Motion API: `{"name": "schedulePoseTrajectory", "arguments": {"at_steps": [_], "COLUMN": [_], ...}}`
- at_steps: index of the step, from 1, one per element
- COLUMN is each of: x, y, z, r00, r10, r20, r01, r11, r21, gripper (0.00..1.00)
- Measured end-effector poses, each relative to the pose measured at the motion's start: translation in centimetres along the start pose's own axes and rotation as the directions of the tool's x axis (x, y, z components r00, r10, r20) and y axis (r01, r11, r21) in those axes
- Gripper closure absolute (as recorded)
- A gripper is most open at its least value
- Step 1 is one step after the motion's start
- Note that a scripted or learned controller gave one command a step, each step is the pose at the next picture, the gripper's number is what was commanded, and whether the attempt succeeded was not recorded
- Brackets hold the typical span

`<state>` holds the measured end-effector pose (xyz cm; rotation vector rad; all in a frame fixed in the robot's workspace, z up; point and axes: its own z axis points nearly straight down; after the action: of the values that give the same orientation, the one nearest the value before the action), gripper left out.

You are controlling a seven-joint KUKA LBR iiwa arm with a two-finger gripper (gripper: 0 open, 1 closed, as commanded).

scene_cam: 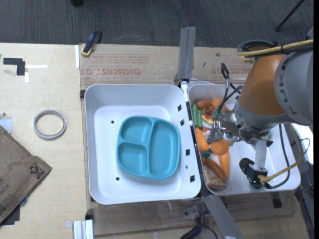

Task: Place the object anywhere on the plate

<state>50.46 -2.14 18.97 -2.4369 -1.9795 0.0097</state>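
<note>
In the left bin [94, 148], a blue plate [148, 147] with three compartments is set flat near the middle, apart from every wall, and nothing is seen lying on it. The right bin [286, 183] is joined to the left one along a shared wall, and its left side is crowded with toy food [212, 148]: orange pieces, a green piece near the far left corner, and a tan, bread-like piece at the near left corner. Which of these is the task's object cannot be told; all of them are kept in the right bin, well apart from the plate. The arm [279, 83], grey with an orange band, is reached in from the right over the right bin, and the gripper [219, 131] is lowered among the orange pieces by the left wall. The gripper is tangled with the pile from this angle, so it cannot be told whether anything is grasped by it. A black and green fitting with a yellow cable [251, 176] is seen near the bin's near edge. On the bench [40, 78], beyond the left bin's left wall, a grey tape ring [50, 124] is laid flat, and a brown carton [17, 176] is placed at the near left corner. Black tape marks [15, 63] are stuck near the far left corner.
</note>
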Motion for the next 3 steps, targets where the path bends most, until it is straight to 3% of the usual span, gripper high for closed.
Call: {"name": "schedulePoseTrajectory", "arguments": {"at_steps": [1,2,3], "x": [5.5,7.6,8.8], "y": [6.7,5.9,-0.3], "z": [-0.1,2.4,-0.1], "r00": [0.999,0.998,0.983], "r10": [-0.052,-0.054,-0.182], "r20": [0.0,0.013,-0.001], "r01": [0.052,0.055,0.182], "r11": [0.999,0.998,0.983], "r21": [-0.002,-0.02,-0.001], "gripper": [1.0,1.0,1.0]}}
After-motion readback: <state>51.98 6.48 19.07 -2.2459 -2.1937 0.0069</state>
